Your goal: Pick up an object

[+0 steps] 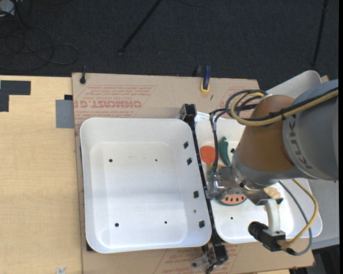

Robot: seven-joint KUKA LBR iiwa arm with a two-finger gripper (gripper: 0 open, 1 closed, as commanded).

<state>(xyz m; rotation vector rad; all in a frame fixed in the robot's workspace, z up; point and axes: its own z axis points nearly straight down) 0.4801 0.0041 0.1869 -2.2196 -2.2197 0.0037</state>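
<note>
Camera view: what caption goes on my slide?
Robot arm reaching down into the right bin, among small orange and green objects.

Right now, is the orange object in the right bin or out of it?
In. The orange object lies on the right bin floor beside the divider, next to a green item, partly under the arm.

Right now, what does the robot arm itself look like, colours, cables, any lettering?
The arm is a thick grey cylinder with a broad orange band above the wrist and part of dark KUKA lettering on its side. Black and yellow cables loop over the band. The tool is a small metallic part below.
</note>
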